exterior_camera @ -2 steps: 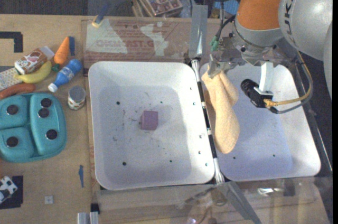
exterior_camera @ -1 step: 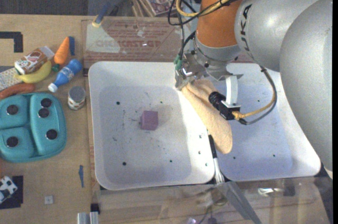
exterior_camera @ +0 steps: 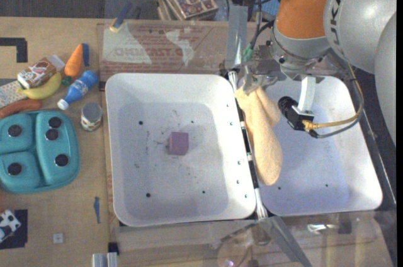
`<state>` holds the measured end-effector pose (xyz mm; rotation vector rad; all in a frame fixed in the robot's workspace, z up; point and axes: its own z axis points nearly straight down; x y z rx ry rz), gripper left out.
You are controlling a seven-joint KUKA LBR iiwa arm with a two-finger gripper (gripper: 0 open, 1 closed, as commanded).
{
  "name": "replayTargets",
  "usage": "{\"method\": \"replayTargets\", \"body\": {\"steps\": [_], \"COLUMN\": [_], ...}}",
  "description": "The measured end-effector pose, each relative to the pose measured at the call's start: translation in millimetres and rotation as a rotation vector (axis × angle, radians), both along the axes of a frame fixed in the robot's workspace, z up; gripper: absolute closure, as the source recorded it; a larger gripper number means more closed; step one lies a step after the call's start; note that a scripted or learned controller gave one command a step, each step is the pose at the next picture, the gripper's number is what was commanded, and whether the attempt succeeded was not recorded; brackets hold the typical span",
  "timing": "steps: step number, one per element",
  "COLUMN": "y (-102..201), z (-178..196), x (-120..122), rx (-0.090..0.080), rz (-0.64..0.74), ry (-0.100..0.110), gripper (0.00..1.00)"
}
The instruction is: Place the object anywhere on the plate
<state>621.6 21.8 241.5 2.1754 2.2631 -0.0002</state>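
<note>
The light wooden bench [exterior_camera: 56, 209] carries two shallow white plastic bins side by side, the left bin [exterior_camera: 126, 102] and the right bin [exterior_camera: 359, 190] touching along their inner rims. Left of the bins lie a teal plastic divided tray [exterior_camera: 38, 149], a small grey can [exterior_camera: 92, 116], a blue and white bottle [exterior_camera: 79, 89], a yellow banana [exterior_camera: 41, 89] and an orange carrot [exterior_camera: 75, 60].

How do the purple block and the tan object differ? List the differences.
The purple block is small and cubic; the tan object is long and rounded. The block sits mid-floor in the left bin; the tan object runs along the left edge of the right bin.
</note>
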Motion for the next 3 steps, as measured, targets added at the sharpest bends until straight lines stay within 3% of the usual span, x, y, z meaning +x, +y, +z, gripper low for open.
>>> {"method": "replayTargets", "body": {"steps": [1, 2, 3], "y": [60, -11, 15], "z": [-58, -21, -4], "x": [-20, 30, 37], "rx": [0.001, 0.000, 0.000], "rz": [-0.077, -0.251, 0.038], "ry": [0.005, 0.002, -0.001], "gripper": [1.00, 1.00, 1.00]}}
